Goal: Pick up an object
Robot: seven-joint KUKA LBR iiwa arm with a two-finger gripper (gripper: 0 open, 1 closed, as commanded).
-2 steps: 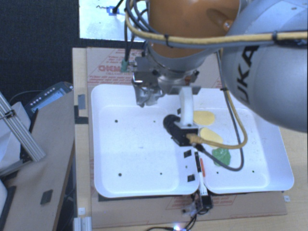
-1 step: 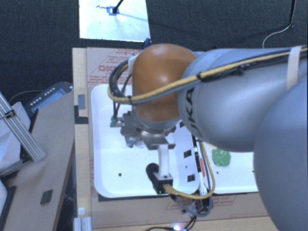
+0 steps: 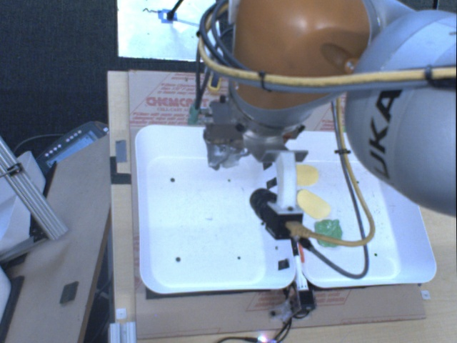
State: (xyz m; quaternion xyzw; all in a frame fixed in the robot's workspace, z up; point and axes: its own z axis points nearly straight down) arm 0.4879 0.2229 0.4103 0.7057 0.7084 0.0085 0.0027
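My gripper (image 3: 226, 154) hangs over the far right part of the left white bin (image 3: 178, 259), under the large orange and grey wrist. Nothing can be seen in its grasp. In the right bin (image 3: 408, 257) lie two yellow pieces, one (image 3: 308, 174) just right of the wrist bracket and one (image 3: 315, 205) a little nearer. A green object (image 3: 329, 229) sits in front of them, partly crossed by the yellow cable. All three lie to the right of and nearer than the gripper.
The arm hides most of the right bin's far side. The bins rest on a cardboard sheet (image 3: 164, 98). A grey device (image 3: 71, 145) and a metal rail (image 3: 28, 199) stand to the left of the bench.
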